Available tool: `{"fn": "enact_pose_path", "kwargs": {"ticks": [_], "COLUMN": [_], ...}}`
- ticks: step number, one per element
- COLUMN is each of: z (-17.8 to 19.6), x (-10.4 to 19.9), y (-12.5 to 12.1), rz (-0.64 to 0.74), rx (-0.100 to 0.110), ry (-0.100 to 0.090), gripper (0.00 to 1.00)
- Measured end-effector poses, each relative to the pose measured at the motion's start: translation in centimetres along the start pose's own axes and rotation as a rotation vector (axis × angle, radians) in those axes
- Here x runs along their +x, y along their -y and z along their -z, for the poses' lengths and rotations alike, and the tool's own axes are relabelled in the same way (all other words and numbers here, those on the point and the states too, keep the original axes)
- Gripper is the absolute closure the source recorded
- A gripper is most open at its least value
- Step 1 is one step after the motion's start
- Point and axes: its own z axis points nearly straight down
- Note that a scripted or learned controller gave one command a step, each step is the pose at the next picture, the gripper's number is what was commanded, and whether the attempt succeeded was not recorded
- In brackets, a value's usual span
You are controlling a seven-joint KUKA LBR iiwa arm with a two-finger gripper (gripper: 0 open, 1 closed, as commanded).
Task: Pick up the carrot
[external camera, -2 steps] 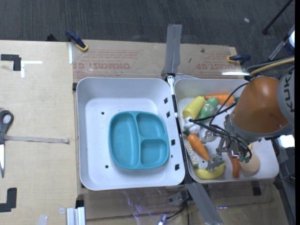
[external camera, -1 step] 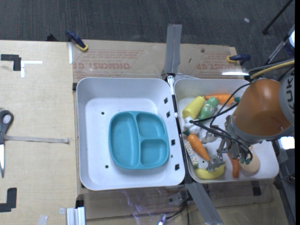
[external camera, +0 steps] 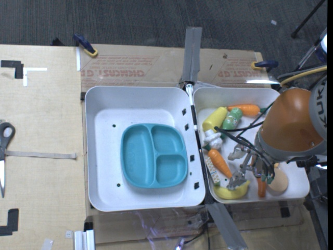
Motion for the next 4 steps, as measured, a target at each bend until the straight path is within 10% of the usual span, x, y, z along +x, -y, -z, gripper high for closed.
{"fn": "enact_pose_path", "kwargs": {"ticks": [2,3,4], "z": [-0.5,0.4,9.6], "x": [-3.0,-3.1,2.3], "y": [-1.3,-1.4,-6.4], "rz": [-0.575,-0.572,-0.713], "rx": [0.009,0.009,0.01], "ry": [-0.02,-0.018,-0.019], "gripper": [0.0,1.0,1.0]}}
